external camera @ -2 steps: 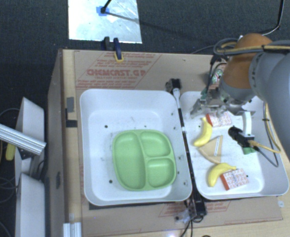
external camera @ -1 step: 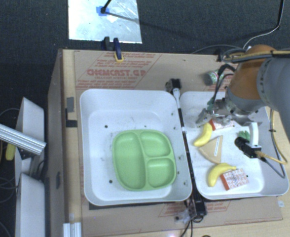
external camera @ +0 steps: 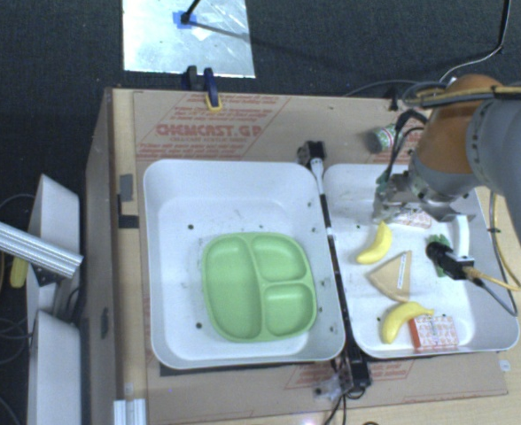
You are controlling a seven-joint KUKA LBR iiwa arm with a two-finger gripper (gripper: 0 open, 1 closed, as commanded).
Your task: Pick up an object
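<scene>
Fingers (external camera: pixel 392 207) of the grey arm hang low over the right bin (external camera: pixel 349 184), near that bin's far left corner. Whether they are spread or pressed together cannot be told from this slanted overhead camera view, and nothing can be seen pinched between them. The likeliest object to pick is a yellow banana (external camera: pixel 376 243), which lies just beside the fingers on the side toward the bench's front edge, close to the divider between the bins. It is apart from them, not touching. Farther toward the front edge lie a tan wedge (external camera: pixel 392 277), a second banana (external camera: pixel 400 319) and a small red and white box (external camera: pixel 435 331) touching it. A green divided plate (external camera: pixel 260 286) sits in the left bin (external camera: pixel 167 237). To do this step well, I judge the fingers should shift toward the front edge until centred over the banana's middle, straddle its narrow width rather than its length, and come right down to the bin floor before closing. The curved, smooth skin could slip out sideways if gripped near a tip.
</scene>
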